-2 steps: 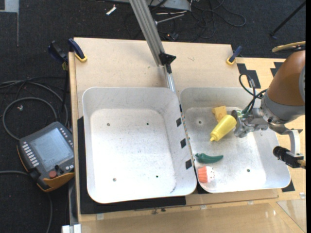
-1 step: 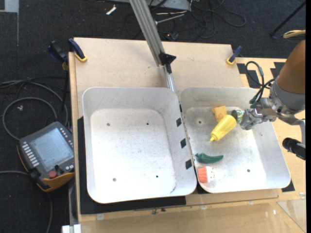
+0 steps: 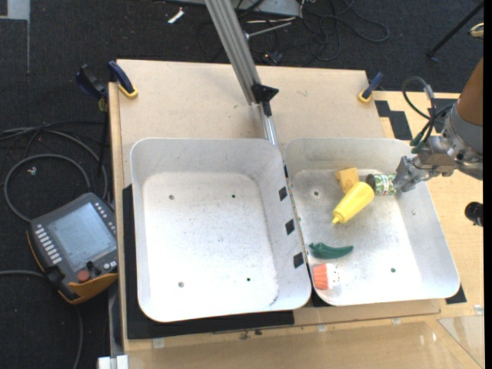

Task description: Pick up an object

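The right bin [image 3: 430, 237] holds several small objects. A yellow squeeze bottle [image 3: 353, 203] lies tilted near its middle, with a yellow block [image 3: 347, 177] just behind it. A small green-and-white object [image 3: 381, 183] lies at the bottle's upper right end. My gripper [image 3: 404, 174] hangs low over the bin's far right part, its tip right beside that green-and-white object; whether they touch is unclear. A green pepper-like piece [image 3: 331, 249] and a red-and-white object [image 3: 323, 277] sit nearer the bin's front left corner.
The left bin [image 3: 154, 206] stands beside the right one, their rims meeting at a ridge [image 3: 290, 206]. A slanted metal pole [image 3: 238, 48] rises from behind the bins. Blue-and-yellow clamps [image 3: 123, 79] [image 3: 370, 89] grip the bench's far corners.
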You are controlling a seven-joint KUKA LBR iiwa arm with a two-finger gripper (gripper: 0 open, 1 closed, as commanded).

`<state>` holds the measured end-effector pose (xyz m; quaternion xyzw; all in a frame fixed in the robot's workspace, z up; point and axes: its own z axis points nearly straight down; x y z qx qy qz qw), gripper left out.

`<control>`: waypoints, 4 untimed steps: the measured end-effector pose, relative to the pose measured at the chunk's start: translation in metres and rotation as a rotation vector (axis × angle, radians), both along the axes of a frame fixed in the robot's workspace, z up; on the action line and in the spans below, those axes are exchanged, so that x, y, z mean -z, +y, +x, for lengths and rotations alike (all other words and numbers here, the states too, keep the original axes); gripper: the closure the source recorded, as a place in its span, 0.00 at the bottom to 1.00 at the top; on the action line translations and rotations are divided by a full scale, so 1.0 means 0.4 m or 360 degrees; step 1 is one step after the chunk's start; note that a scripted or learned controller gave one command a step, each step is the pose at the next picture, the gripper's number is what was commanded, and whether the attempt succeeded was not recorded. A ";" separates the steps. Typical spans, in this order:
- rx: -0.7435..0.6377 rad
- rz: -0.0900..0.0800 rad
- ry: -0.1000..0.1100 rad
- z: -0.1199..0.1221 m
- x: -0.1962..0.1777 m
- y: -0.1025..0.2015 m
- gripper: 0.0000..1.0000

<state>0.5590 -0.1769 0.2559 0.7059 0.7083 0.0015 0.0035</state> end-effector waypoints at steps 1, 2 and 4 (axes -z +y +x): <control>-0.0008 0.0006 0.0008 0.017 -0.012 0.139 1.00; -0.0008 0.0007 0.0007 0.053 -0.026 0.268 1.00; -0.0008 0.0007 0.0009 0.120 -0.018 0.541 1.00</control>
